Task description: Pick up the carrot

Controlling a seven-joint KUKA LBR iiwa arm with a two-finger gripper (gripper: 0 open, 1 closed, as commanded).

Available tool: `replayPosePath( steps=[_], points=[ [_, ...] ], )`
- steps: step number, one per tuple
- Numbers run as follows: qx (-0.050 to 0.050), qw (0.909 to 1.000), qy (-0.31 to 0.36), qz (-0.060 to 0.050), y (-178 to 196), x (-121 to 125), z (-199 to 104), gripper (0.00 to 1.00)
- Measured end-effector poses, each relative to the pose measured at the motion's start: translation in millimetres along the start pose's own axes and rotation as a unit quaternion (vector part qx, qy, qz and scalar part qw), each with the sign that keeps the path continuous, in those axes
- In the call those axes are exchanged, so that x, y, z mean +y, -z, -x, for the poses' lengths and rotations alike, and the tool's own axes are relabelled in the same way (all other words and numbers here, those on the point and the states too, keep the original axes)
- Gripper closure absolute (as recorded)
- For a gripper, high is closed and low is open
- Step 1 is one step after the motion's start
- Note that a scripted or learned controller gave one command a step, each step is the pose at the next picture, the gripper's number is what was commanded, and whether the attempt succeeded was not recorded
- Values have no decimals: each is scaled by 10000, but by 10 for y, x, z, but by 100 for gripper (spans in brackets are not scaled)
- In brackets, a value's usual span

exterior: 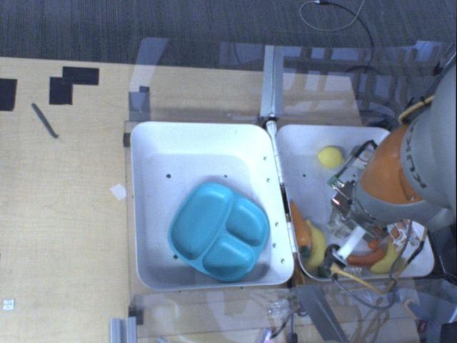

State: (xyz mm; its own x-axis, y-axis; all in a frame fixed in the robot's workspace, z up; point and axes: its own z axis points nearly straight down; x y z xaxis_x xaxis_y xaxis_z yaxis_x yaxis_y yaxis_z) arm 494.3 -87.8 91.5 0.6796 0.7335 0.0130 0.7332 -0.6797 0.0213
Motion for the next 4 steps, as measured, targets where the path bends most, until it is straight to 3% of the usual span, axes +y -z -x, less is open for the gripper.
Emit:
replayPosePath(
  steps=[1,2,3,4],
  points=[
    [-24,9975,702,-47,-6,34,4,100],
    [-23,9700,2429,-9,-3,11,40,100],
    [-19,9579,2869,-11,-3,9,38,100],
    [-21,9582,2862,-6,-2,-15,10,100]
  ],
)
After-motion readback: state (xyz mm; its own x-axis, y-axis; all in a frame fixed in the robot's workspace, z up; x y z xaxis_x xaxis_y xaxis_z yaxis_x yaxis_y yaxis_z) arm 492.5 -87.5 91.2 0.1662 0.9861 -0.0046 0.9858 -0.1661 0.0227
